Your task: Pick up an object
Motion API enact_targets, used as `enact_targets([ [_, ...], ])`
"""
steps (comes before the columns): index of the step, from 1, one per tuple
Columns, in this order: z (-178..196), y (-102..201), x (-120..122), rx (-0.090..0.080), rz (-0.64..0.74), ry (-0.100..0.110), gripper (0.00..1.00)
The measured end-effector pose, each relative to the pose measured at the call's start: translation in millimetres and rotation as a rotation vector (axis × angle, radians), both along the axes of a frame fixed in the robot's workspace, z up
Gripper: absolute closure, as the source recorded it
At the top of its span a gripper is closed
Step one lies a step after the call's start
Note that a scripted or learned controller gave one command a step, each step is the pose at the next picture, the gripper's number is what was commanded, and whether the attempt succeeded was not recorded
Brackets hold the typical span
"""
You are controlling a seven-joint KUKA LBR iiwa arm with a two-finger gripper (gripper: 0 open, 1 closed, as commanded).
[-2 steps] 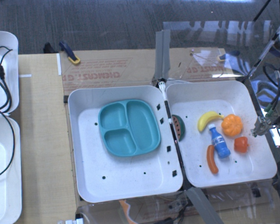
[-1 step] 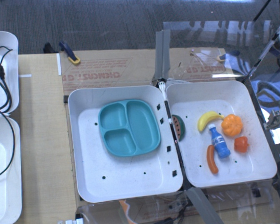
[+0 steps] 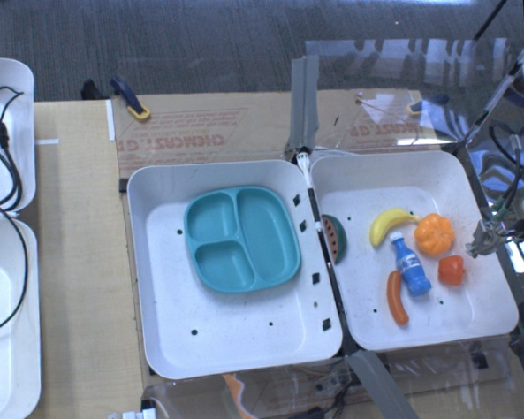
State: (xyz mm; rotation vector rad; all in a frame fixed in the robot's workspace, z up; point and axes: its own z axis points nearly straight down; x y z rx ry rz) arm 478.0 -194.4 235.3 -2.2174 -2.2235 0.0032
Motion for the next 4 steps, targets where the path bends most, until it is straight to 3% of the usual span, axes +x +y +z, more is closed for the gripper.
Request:
enact_targets([
  [1, 32.6, -28.2, 0.1, -0.001, -0.004, -0.001, 1.00],
  [2, 8.7, -8.3, 0.0, 0.000, 0.000, 0.000, 1.00],
  [3, 33.6, -28.0, 0.1, -0.001, -0.003, -0.001, 1.00],
  [4, 16.7, -5.7, 0.0, 0.000, 0.001, 0.001, 1.00],
])
